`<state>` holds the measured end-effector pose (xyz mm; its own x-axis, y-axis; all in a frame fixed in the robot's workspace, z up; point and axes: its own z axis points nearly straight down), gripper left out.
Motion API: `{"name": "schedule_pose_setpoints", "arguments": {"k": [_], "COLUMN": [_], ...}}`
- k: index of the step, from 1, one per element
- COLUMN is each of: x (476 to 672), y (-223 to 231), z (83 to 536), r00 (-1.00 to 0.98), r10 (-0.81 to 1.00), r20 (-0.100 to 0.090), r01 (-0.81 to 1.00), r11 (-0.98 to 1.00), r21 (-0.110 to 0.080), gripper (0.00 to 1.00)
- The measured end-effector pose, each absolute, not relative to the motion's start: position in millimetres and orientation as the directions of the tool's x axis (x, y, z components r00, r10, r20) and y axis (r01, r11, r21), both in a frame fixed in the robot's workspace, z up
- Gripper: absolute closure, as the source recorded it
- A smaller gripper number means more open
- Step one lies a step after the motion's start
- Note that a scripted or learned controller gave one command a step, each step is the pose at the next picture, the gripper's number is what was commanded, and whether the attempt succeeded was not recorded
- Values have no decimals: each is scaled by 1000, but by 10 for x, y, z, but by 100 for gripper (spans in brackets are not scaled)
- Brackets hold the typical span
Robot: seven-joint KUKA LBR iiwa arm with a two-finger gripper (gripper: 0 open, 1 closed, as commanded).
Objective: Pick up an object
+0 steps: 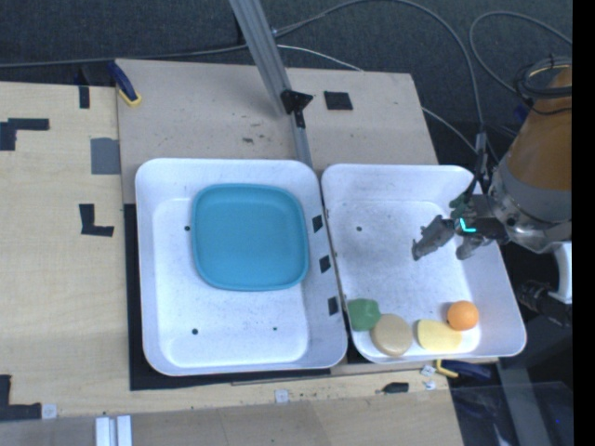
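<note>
Scene: a wooden bench (56, 249) seen from above at a slant, bearing two shallow white bins side by side.
Left bin (167, 342): white, speckled with small dark marks; it holds one thing, a square blue plate with rounded corners.
Blue plate (249, 236): lies flat in the upper middle of the left bin, apart from the bin's walls.
Right bin (372, 193): white and speckled like its neighbour; its four small objects are gathered along the near edge, at the lower right.
Green object (363, 313): small and rounded, leftmost of the row, just beside the bin's left wall.
Beige object (392, 334): round and pale tan, touching or nearly touching the green one on its right.
Yellow object (438, 335): pale yellow and lumpy, just right of the beige one.
Orange ball (462, 316): small and round, sitting at the upper right of the yellow object, touching it.
Arm (544, 156): grey with an orange band, reaching in from the right over the right bin's far side.
Gripper (433, 241): dark, pointing left above the bare middle of the right bin, well apart from the row of objects; nothing is seen between its fingers, and whether they are spread or pressed together cannot be told.
Metal pole (265, 49): a grey bar running from the top of the view down to the gap between the bins.
</note>
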<state>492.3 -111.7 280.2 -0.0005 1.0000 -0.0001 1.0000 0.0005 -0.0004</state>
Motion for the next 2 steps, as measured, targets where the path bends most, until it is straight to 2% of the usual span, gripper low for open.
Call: {"name": "schedule_pose_setpoints", "arguments": {"k": [1, 2], "x": [4923, 4928], "y": [-1117, -1016], "z": [2802, 2310], "r00": [-1, -1], "r10": [1000, 1000], "r20": [0, 0], "r01": [1000, 1000], "r11": [1, 1], "r21": [0, 0], "gripper": [0, 0]}}
